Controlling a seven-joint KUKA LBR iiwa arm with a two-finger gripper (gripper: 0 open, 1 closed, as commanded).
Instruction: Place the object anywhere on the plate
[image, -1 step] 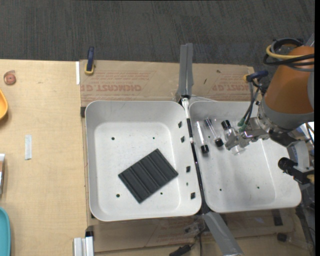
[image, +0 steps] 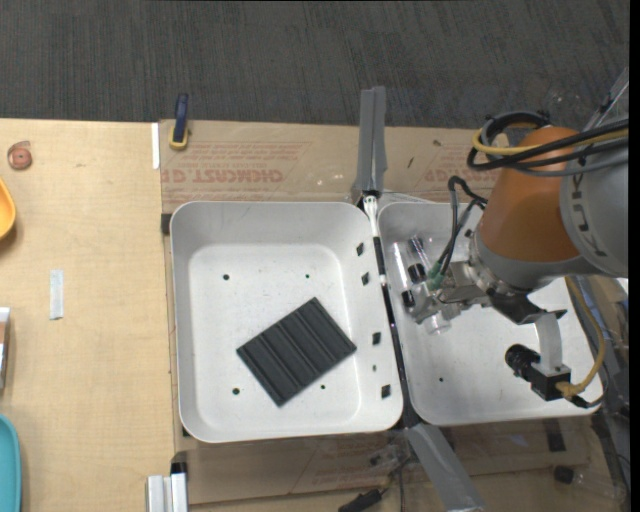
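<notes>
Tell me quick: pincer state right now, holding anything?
Pincer: cannot be told; it hangs over the right bin, near the wall between the bins. The dark ribbed plate lies in the left bin.

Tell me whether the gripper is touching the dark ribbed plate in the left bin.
Apart. The camera view shows the gripper over the right bin, while the dark ribbed plate lies in the left bin, with the bins' walls between them.

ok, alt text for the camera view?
A grey arm with an orange band reaches from the right over the right bin, its hand near that bin's left wall. A dark ridged plate lies tilted in the left bin.
</notes>
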